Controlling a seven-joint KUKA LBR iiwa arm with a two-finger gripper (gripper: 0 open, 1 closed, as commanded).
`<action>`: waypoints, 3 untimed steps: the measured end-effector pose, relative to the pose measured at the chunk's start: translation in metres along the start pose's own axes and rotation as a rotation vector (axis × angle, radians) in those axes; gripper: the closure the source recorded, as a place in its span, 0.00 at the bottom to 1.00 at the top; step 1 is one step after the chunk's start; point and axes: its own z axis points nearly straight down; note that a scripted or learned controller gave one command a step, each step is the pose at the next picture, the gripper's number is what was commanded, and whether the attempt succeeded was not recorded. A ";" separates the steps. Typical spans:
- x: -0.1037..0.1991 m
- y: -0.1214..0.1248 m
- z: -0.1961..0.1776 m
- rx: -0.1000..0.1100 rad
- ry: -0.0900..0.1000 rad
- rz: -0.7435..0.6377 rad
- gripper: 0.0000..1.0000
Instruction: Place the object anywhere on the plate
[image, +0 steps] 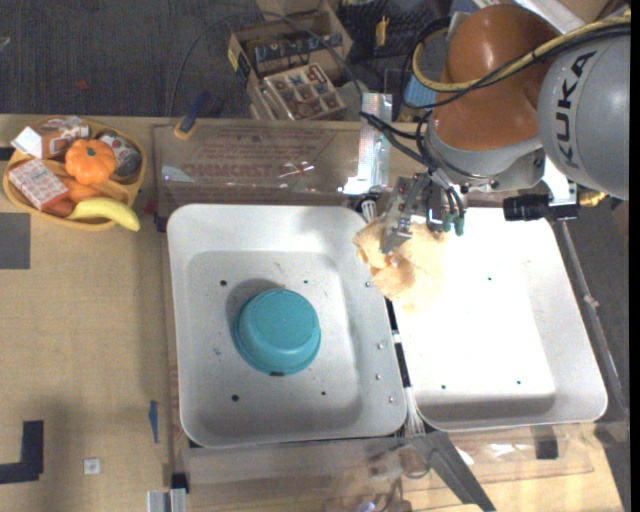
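A teal round plate lies upside-down-looking in the middle of the left white bin. A pale tan, soft-looking object hangs over the divider between the two bins, near their far edge. My gripper comes down from the grey arm at the upper right, and its fingers are shut on the top of the tan object. The object is slightly blurred. It is up and to the right of the plate, well apart from it.
The right white bin lies under the arm. A wooden bowl of toy fruit stands on the bench at the far left. A clear plastic box sits behind the left bin. Cables and clutter lie beyond the bench.
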 end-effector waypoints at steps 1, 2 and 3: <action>0.034 0.036 -0.006 0.000 0.000 -0.214 1.00; 0.065 0.067 0.010 0.000 0.001 -0.221 1.00; 0.101 0.102 0.012 0.000 0.002 -0.221 1.00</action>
